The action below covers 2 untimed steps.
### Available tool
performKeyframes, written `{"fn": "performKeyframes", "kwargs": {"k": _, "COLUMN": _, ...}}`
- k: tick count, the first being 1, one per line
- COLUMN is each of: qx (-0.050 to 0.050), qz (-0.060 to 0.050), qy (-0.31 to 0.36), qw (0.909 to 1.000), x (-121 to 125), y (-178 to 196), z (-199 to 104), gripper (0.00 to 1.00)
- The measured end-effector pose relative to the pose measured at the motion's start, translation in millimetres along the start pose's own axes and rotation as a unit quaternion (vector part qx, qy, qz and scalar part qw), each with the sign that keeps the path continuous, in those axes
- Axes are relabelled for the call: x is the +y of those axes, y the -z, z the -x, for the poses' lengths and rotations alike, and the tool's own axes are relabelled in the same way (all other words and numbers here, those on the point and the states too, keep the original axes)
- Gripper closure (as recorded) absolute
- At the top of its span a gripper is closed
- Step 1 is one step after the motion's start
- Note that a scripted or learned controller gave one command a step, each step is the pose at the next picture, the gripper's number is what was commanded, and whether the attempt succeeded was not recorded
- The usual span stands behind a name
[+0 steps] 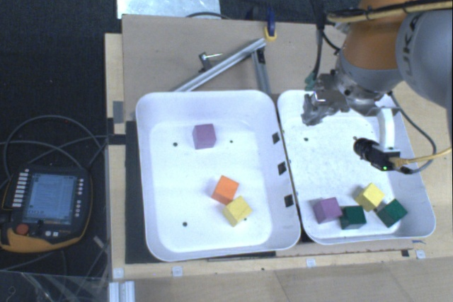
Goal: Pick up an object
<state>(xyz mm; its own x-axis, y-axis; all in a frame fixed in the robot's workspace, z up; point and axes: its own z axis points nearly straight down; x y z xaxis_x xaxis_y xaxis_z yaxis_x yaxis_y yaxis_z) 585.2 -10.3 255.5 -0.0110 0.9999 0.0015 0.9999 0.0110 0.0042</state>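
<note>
Grey hand (316, 109) above right bin (311, 152), grip state unclear, no legible writing

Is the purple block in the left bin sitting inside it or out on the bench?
Inside. The purple block rests on the floor of the left bin, toward its far end, apart from the other blocks.

Arm (417, 18) cut off at right edge — jaws too blurry to read; teach pendant (46, 205) cropped at left edge.

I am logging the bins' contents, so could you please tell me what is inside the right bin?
The right bin holds a purple cube, a yellow cube and two green cubes. The arm covers its far corner.
</note>
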Motion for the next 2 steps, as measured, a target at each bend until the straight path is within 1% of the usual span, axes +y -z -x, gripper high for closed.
{"fn": "performKeyframes", "kwargs": {"k": 1, "qx": 0.0, "qz": -0.001, "qy": 0.0, "qw": 1.0, "x": 12.9, "y": -14.2, "z": -53.5, "gripper": 1.0}}
{"fn": "performKeyframes", "kwargs": {"k": 2, "qx": 0.0, "qz": -0.001, "qy": -0.001, "qw": 1.0, "x": 24.9, "y": -22.2, "z": -99.2, "gripper": 1.0}}
